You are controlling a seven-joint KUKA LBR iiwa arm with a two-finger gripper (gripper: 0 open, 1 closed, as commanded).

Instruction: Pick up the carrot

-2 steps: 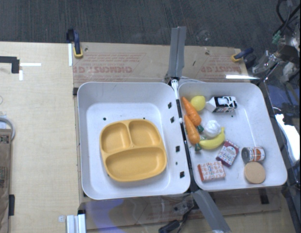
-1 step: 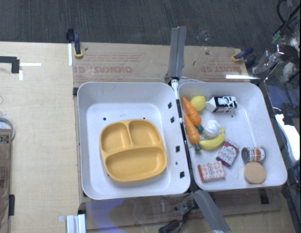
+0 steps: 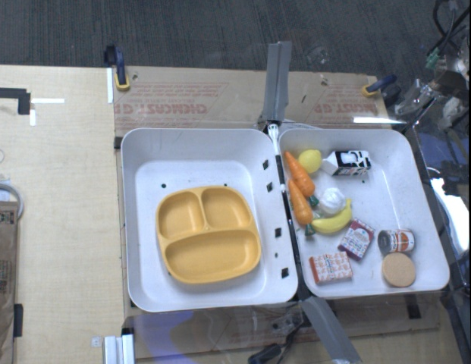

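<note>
Carrot [image 3: 299, 172] lies beside lemon [image 3: 310, 160] in right bin [image 3: 422, 174].

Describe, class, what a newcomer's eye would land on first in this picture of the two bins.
The yellow divided plate stands out first, lying alone in the left bin. Next comes the bright clutter in the right bin: two orange carrots lying end to end along its left wall, with a lemon and a banana close beside them.
</note>
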